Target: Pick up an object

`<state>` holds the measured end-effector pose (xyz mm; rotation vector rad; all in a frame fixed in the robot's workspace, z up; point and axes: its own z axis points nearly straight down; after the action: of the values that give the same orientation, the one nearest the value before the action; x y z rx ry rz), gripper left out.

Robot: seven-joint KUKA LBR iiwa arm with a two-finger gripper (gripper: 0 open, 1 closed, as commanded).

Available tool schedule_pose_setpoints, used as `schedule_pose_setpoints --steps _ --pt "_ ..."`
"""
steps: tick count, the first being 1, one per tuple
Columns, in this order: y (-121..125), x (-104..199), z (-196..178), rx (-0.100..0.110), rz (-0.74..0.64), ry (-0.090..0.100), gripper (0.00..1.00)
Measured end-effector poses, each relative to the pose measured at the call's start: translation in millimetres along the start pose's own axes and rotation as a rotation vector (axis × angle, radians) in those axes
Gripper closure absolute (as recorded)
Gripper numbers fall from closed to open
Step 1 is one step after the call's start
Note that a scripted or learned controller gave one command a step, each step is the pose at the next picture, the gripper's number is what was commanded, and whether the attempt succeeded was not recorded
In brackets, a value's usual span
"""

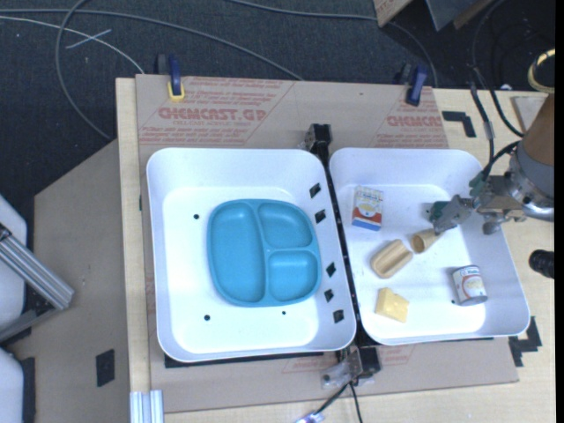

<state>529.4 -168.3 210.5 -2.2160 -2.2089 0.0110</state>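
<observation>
The right bin [458, 167] holds a small white carton [367, 209] with red and blue print, a tan bread roll [390, 258], a small tan cork-like cylinder [424, 240], a yellow cheese wedge [392, 305] and a small tin can [470, 285]. My gripper [441, 214] reaches in from the right, low over the bin's upper right part. Its tip hangs just above the small cylinder and right of the carton. I see nothing between its fingers.
The left bin [176, 236] holds a blue divided plate [263, 251]. A black hinge strip [328, 236] runs between the bins. Blue clamps [176, 85] hold the board's back edge, and cables lie on the dark floor behind.
</observation>
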Motion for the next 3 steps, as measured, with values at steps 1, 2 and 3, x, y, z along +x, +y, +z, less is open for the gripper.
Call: schedule_pose_setpoints --steps 1,2,3 --pt "2.9 0.4 -6.6 -0.013 -0.004 -0.003 0.0" --pt "6.0 -1.4 35.0 -0.01 -0.003 -0.002 0.0" --pt "16.5 2.9 87.9 -0.011 -0.005 -0.002 0.0"
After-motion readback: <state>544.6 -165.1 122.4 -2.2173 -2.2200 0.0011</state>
